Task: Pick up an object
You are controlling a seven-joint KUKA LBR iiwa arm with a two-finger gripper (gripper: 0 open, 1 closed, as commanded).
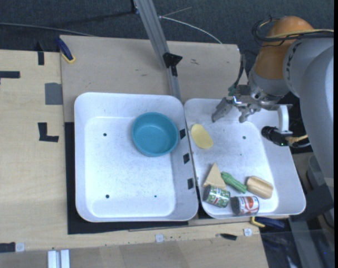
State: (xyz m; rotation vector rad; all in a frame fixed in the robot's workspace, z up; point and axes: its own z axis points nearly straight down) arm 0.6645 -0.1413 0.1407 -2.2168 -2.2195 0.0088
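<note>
Above the right bin (280, 166) hangs the gripper (233, 114), fingers spread wide and holding nothing. Nearest below and to its left lies a yellow oval piece (202, 136); it is low and flat (a likely slip if the fingers close too high). At that bin's near edge crowd a yellow wedge (213, 176), green pepper (233, 182), bread roll (259, 186) and two cans (217, 196), where a grasp could nudge neighbours. Beside it, the left bin (96, 166) holds a blue bowl (154, 134).

One fixed camera looks down at a slant on both bins (130, 108), arm (303, 54) at frame right.
</note>
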